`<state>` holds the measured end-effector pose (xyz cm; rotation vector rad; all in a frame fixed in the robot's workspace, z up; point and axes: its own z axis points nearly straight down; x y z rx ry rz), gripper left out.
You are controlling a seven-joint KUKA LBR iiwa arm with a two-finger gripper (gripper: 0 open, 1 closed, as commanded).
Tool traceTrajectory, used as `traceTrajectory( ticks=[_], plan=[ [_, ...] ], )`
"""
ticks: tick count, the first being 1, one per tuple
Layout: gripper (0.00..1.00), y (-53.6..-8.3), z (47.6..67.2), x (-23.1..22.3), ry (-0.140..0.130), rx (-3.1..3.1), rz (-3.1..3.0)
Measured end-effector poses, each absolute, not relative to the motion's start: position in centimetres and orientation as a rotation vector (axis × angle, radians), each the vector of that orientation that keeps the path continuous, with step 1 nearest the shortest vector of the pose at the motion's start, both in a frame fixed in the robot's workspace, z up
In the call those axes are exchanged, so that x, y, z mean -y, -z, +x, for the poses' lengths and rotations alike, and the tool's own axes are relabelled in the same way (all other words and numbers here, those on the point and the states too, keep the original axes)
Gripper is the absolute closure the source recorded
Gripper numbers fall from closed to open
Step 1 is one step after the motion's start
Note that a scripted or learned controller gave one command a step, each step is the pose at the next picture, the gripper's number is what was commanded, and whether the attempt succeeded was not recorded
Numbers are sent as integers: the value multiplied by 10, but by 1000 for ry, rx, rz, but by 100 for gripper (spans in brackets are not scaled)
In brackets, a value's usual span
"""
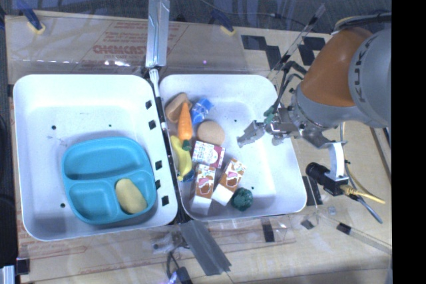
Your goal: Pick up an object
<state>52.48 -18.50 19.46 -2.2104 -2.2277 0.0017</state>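
The grey arm (346,86), with its orange band above the wrist, reached in from the right over the right bin (279,199), and its tool (249,135) hung above the bare white floor in that bin's right half. Whether the tool was open or closed could not be told from this slanted view, and nothing showed between its tips. The objects lay heaped along the right bin's left side, apart from the tool. At the top of the heap sat a brown bread-like piece (175,106), with an orange carrot (184,120) beside it and a small blue item (202,107) just to the right. A tan egg-shaped object (210,132) lay nearest the tool, just left of it. A yellow banana-like piece (180,155) ran down along the divider between the bins. Below the egg shape were three small cartons: a pink and white one (208,154), and two with red printing, one (205,181) just below that and another (231,178) to its right. A dark green lump (242,198) rested near the bin's front edge, touching the right carton. In the left bin (33,103) lay a blue divided plate (100,163) with a yellow potato-shaped object (130,195) in its lower right compartment. Both bins stood side by side on the table (373,209).
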Motion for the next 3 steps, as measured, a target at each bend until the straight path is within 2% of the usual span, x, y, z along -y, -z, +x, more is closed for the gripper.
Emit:
traceTrajectory(
  ticks=[1,2,3],
  plan=[
    [0,-95,524,136,-2,2401,-2017],
    [100,-106,525,137,-2,2408,-2013],
    [100,-222,526,155,4,2544,-1856]
  ],
)
